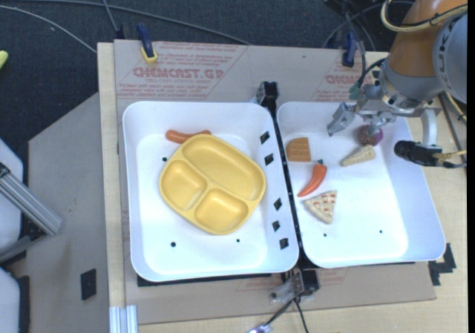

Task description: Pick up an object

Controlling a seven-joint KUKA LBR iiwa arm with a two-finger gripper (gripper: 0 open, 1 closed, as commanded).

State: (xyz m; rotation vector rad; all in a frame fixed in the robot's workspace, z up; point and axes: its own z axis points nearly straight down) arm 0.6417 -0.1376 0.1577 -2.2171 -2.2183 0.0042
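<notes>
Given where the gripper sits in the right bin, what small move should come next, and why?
Probably a short straight descent onto the dark round item. The gripper hovers at the right bin's far end, right over that item, with the pale wedge just beside it; no object shows between its fingers.

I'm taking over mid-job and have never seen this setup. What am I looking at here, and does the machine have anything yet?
One fixed camera looks down at a slant on a bench with two white bins. The grey and orange arm reaches in from the right; its gripper hangs over the right bin, just above a small dark purple item. I cannot tell whether anything is gripped. Also in that bin: a brown square, a red pepper, a pizza slice and a pale wedge. The left bin holds a yellow divided plate and an orange piece.
</notes>
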